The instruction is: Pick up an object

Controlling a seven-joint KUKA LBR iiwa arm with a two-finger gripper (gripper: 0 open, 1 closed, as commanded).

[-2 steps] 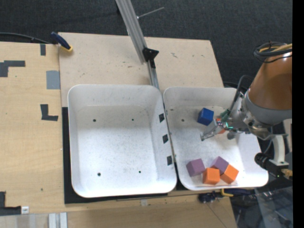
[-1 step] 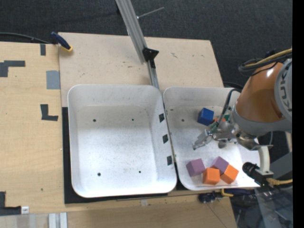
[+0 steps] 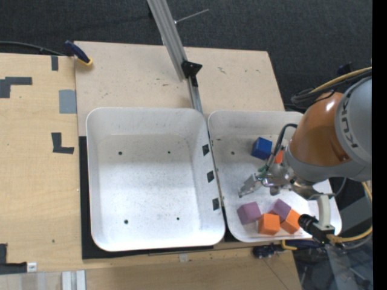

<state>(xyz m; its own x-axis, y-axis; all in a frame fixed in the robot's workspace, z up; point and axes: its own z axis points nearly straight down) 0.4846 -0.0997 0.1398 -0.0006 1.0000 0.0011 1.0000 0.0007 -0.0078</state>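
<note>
My gripper (image 3: pixel 259 188) hangs over the middle of the right bin (image 3: pixel 225 139), open, with nothing between its fingers. One grey finger (image 3: pixel 245 190) points left and down toward the bin floor. A blue cube (image 3: pixel 262 147) lies behind the gripper, near the bin's back. In front of it, by the near rim, sits a cluster: a purple cube (image 3: pixel 248 212), an orange cube (image 3: pixel 269 223), a second purple cube (image 3: pixel 281 208) and a second orange cube (image 3: pixel 291 221). A small orange piece (image 3: pixel 278 157) peeks out beside the wrist, mostly hidden by the arm.
The left bin (image 3: pixel 97 162) stands beside the right one, sharing a middle wall with black clips (image 3: pixel 210 176). A metal rail (image 3: pixel 169 29) runs from the back down to the bins. The arm's orange band (image 3: pixel 320 132) covers the right bin's right side.
</note>
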